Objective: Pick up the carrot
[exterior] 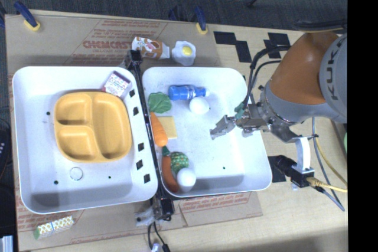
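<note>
Hovering over the right bin (251, 88), the pincer (220, 129) looked open and empty, approach step only; next move needed travel left to the carrot (158, 130) by the divider.

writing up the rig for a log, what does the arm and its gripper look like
The arm is a thick grey body with a broad orange band above the wrist and part of a dark letter marking on its side. Thin black cables loop beside the wrist. The gripper is small, metallic grey, with slim fingers.
</note>
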You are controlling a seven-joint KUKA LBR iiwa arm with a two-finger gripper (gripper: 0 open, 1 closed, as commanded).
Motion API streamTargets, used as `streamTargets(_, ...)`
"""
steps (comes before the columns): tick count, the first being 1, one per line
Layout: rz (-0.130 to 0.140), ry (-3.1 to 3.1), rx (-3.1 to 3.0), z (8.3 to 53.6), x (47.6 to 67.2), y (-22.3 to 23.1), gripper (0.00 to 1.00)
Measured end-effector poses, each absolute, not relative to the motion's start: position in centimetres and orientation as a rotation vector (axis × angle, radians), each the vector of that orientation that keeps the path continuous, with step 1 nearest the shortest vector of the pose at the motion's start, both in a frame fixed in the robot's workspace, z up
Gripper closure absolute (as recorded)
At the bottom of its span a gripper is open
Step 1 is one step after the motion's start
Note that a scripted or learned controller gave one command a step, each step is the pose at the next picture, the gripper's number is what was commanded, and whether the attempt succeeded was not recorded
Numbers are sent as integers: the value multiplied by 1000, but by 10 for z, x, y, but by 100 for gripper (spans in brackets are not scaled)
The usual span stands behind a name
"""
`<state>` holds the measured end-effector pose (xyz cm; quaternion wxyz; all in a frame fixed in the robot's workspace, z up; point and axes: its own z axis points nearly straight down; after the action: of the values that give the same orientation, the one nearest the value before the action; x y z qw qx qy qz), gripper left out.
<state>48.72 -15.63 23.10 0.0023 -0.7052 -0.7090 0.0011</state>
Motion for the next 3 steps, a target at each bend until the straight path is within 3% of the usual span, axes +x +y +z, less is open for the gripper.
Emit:
streamTargets(1,6,-2194,-2241,150,523,-105,0)
streamTargets(2,7,-1877,-2511,91,529,-101,0)
streamTargets(3,2,-1724,-2622,192,533,-40,0)
